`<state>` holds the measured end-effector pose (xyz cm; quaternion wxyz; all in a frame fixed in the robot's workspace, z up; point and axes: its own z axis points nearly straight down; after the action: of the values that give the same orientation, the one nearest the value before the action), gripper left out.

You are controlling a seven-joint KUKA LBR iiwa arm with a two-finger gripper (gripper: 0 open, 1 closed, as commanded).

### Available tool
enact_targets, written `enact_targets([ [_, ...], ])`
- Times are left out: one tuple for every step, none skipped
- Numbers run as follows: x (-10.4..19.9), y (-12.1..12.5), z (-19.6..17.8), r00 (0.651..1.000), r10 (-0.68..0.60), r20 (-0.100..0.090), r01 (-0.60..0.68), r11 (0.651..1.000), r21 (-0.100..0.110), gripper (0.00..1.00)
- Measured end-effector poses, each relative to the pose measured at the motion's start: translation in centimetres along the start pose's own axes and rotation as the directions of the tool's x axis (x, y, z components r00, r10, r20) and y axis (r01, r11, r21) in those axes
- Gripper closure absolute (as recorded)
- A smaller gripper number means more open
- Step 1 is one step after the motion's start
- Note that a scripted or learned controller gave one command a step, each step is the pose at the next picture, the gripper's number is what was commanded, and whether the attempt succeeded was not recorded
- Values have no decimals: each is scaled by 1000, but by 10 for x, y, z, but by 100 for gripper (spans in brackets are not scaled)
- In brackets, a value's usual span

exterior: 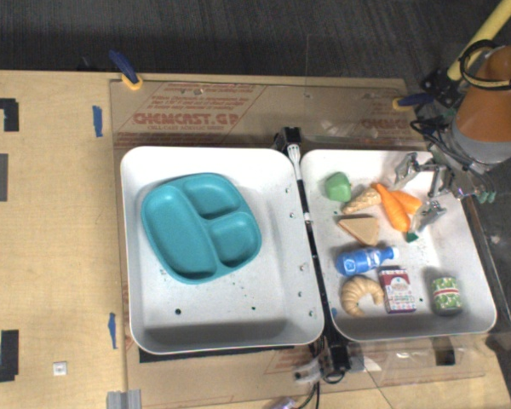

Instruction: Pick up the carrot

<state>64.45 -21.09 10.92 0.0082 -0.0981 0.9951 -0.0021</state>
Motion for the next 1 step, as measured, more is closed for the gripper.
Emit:
enact_targets([
  [26,23,19,1000,-7,-4,7,1000,-4,0],
])
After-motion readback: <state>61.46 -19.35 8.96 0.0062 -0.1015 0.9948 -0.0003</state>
